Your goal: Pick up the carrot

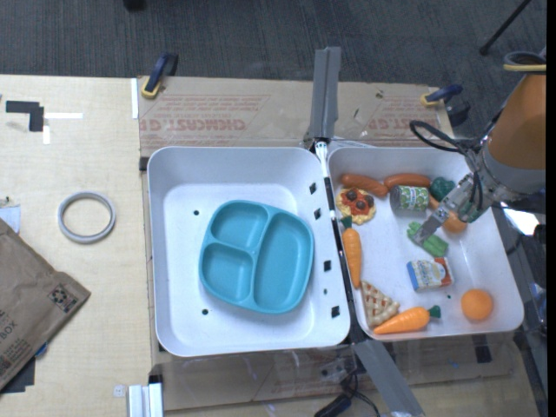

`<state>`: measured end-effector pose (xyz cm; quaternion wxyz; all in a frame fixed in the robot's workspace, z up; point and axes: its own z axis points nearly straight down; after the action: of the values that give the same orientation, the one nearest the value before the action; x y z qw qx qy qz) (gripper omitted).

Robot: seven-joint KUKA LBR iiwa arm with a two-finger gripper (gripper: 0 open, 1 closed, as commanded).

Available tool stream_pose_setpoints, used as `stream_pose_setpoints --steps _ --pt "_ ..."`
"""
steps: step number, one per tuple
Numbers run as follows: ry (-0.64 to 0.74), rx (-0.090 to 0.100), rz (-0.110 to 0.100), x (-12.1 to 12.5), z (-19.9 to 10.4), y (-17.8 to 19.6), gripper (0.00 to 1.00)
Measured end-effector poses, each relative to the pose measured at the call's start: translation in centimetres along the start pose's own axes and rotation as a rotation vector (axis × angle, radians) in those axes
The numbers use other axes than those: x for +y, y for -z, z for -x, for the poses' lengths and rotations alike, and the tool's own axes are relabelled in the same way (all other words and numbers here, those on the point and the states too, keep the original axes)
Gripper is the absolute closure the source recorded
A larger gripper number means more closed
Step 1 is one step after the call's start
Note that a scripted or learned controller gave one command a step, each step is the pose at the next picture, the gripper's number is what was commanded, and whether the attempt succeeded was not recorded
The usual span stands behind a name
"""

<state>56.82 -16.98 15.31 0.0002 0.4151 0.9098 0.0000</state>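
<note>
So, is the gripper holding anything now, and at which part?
It cannot be told. The gripper is low in the right bin, far from the carrot near the front wall.

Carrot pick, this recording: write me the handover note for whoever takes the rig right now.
End effector: low over the right bin, upper middle, among a green toy, a can and a small orange piece. Its grip state is unclear.
Carrots: one with a green top lies at the right bin's front edge; another long orange piece lies along its left wall.
Done: arm has reached into the bin. No carrot lifted.
Left: move to a carrot, grasp it, lift.
Left bin holds the blue divided plate.
</note>
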Motion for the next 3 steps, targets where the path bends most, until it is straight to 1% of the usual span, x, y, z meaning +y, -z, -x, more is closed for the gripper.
stream_pose_setpoints --steps 1,2,3 --pt "-0.010 0.000 0.000 -0.1 -7.6 0.8 0.00" --pt "0.043 -0.001 0.000 8.3 -13.0 3.8 0.00" --pt "0.348 0.000 0.000 3.2 -15.2 3.8 0.00"
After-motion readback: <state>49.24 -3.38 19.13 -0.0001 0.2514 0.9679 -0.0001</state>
